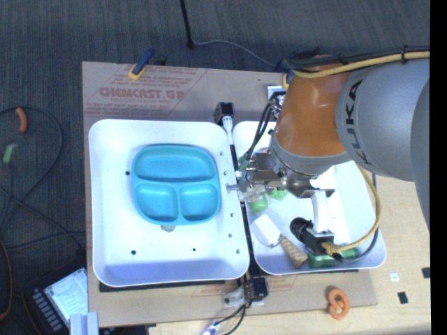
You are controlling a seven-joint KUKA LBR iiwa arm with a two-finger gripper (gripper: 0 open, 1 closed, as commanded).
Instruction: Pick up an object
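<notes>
The gripper (260, 190) hangs low at the right bin's (374, 257) left edge, above a green object (259, 204); whether its fingers are spread cannot be told. The object's long axis is unclear.

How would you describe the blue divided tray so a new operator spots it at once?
Start at the left white bin, the one away from the arm. The blue divided tray lies near its middle: light blue, rounded, with one long compartment above two smaller ones. The clutter of small items sits in the right bin.
</notes>
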